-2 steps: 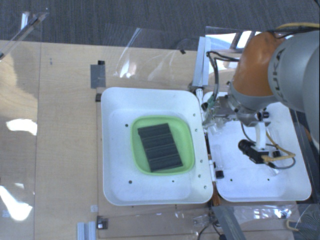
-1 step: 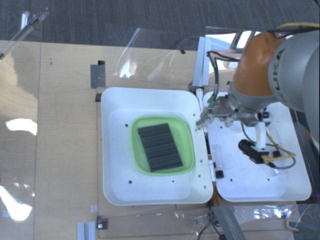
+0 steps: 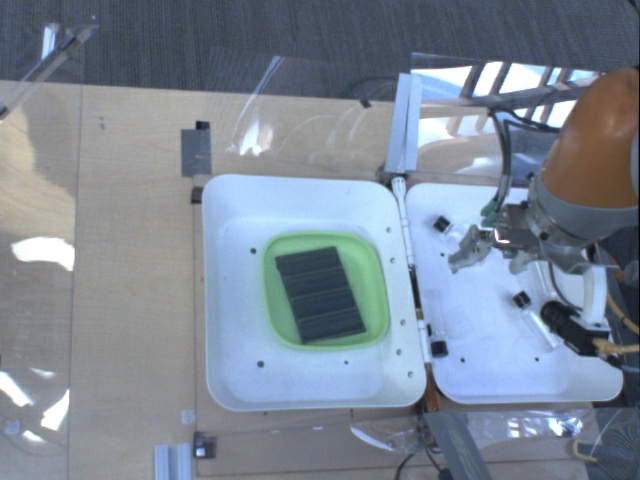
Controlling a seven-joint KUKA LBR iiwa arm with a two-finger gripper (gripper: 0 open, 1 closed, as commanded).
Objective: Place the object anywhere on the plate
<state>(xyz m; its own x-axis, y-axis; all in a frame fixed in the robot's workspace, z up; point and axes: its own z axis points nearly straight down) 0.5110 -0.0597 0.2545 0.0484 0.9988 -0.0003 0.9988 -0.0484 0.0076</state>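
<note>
A dark grey ridged rectangular block point(image 3: 319, 294) lies flat on the green plate point(image 3: 375, 298), slightly turned, covering most of the plate's middle. The plate sits in the left white bin point(image 3: 230, 358). My gripper point(image 3: 472, 251) hangs over the right white bin point(image 3: 480, 368), near that bin's upper middle, well to the right of the plate and apart from the block. I see nothing in the gripper. The grey and orange arm point(image 3: 598, 158) hides the right bin's far right part.
Small black bits lie in the right bin: one at upper left point(image 3: 440, 225), one right of the middle point(image 3: 521, 299), one at the lower left edge point(image 3: 437, 348). A raised rim point(image 3: 408, 268) divides the two bins. Cables point(image 3: 570, 328) hang beside the wrist.
</note>
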